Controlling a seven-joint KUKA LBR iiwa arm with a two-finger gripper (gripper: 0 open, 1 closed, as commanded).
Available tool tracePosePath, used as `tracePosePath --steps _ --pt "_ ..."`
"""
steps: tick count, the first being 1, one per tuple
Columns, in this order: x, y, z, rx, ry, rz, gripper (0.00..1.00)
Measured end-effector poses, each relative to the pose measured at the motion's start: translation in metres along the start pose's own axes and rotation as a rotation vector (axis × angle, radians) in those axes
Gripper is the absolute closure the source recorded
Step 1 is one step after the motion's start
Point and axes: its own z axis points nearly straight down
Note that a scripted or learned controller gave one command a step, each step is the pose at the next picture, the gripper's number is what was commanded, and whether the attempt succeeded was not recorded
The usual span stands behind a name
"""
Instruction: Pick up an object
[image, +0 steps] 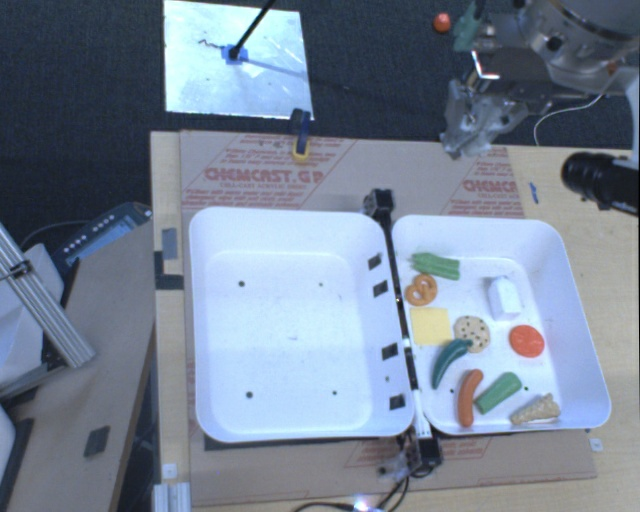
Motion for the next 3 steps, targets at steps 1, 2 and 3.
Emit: tracePosePath --steps 1,2,3 --pt "0.107 -0.033 0.081 0.021 -0.004 0.013 1.00" --pt "0.128 -0.029 0.053 0.011 -0.001 0.022 1.00" --pt "0.049 -0.011 0.076 0.014 -0.005 0.034 1.00"
